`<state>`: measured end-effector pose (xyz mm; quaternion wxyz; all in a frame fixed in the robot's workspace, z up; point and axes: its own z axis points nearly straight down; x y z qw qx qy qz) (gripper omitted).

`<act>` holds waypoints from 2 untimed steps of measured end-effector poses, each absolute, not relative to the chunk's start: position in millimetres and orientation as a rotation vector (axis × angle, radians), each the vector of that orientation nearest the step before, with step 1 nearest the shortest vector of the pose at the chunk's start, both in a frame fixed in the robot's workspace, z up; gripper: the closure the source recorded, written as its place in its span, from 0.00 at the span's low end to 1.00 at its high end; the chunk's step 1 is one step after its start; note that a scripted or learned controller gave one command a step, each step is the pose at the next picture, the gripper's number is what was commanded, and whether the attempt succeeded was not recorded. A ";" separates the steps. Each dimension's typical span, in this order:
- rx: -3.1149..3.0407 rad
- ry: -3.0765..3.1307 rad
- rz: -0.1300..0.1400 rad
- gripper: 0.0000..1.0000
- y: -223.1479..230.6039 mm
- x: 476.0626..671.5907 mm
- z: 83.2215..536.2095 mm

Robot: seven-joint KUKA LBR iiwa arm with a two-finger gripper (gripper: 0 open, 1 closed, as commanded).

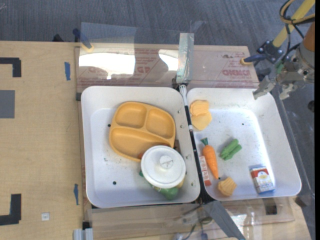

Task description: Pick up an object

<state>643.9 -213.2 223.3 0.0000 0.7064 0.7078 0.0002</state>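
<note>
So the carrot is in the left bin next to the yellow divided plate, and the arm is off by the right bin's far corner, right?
Not quite. The camera view shows the carrot in the right bin, near the green piece. The yellow divided plate is alone with the white lidded bowl in the left bin. The gripper is indeed by the right bin's far corner.

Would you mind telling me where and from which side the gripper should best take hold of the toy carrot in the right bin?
Probably from above, at the orange body's middle. The carrot lies flat, its length running up and down the view, so fingers should close across its narrow width. A red packet lies close on its left, leaving little room there.
</note>
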 end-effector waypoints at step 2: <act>1.565 2.719 0.000 0.00 -223.8 647.5 255.0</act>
